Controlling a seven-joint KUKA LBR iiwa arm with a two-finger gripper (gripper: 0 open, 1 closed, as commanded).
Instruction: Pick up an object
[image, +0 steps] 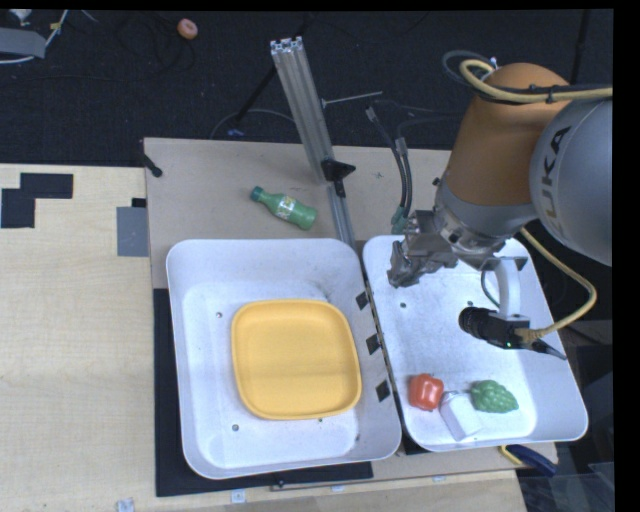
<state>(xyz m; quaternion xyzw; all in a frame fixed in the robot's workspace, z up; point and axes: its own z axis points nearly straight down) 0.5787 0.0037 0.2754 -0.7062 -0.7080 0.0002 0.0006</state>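
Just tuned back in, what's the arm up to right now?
The arm's tool is over the upper left part of the right bin, with nothing visibly held. The red pepper, green broccoli-like piece and a small white block lie at that bin's near end, away from the tool. The yellow plate sits in the left bin. A green bottle lies on the bench.

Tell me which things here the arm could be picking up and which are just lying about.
Could be for the job, all in the right bin below the gripper:
red pepper
green leafy piece
white block

Just lying about:
yellow plate in the left bin, possibly pickable too
green bottle on the bench behind the bins
metal rail
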